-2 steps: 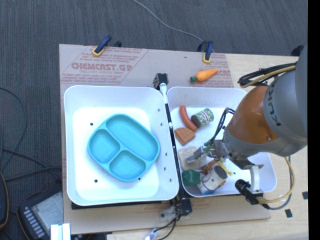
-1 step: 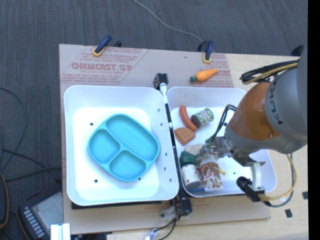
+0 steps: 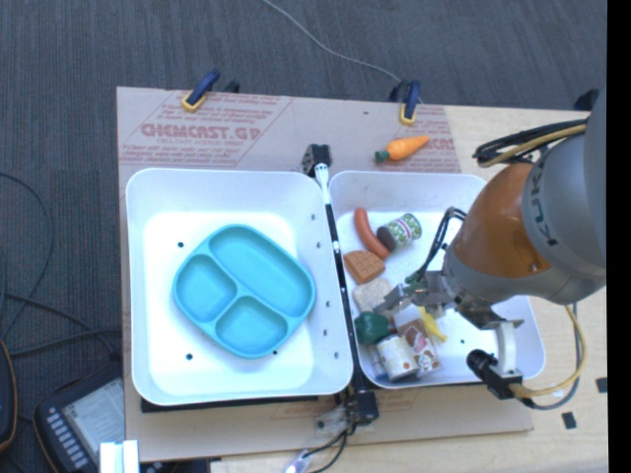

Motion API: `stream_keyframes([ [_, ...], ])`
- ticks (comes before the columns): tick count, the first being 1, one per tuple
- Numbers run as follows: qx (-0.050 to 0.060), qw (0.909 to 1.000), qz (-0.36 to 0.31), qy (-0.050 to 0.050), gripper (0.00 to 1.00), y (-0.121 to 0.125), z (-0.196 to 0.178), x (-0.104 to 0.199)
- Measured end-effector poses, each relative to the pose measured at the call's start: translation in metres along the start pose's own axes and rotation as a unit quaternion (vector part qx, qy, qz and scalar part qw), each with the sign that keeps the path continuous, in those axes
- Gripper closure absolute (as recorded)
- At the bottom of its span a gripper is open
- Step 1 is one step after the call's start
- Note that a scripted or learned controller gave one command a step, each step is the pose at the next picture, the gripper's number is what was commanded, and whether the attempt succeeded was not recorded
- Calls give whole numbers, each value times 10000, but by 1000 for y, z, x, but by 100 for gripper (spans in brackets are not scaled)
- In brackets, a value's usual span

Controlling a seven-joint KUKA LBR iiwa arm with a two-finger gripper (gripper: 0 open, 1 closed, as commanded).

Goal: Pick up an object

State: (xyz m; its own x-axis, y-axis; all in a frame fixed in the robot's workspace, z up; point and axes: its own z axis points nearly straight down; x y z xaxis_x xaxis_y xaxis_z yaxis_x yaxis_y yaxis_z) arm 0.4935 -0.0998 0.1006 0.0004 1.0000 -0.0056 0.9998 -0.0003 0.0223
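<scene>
- A grey robot arm with an orange band [image 3: 503,230] reaches in from the right, over the right-hand white bin [image 3: 532,348].
- Its pincer [image 3: 412,299] hangs low over the middle of that bin, among a heap of small toy foods. Whether it is spread or pressed together cannot be told, because the wrist and the clutter hide it.
- Just left of the pincer lies a pale slice of bread [image 3: 372,294], with a brown waffle square [image 3: 363,265] beyond it.
- Up and to the left of the pincer sits a red sausage [image 3: 366,227], and near that a small green can [image 3: 401,230] on its side.
- Down and to the left of the pincer is a dark green round piece [image 3: 371,326]; just below the pincer lies a white carton [image 3: 404,355] with a printed label.
- A yellow piece [image 3: 431,325] lies just below the pincer.
- Well to the left, the other white bin [image 3: 158,363] holds a blue plate [image 3: 244,290] with three compartments.
- Farther up, outside the bins, a toy carrot [image 3: 401,149] rests on the desk [image 3: 246,131].
</scene>
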Motion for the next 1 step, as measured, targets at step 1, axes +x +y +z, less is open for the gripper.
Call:
stream_keyframes([
  [1, 8, 10000, 9, 1, 0, -4, 10, 4],
])
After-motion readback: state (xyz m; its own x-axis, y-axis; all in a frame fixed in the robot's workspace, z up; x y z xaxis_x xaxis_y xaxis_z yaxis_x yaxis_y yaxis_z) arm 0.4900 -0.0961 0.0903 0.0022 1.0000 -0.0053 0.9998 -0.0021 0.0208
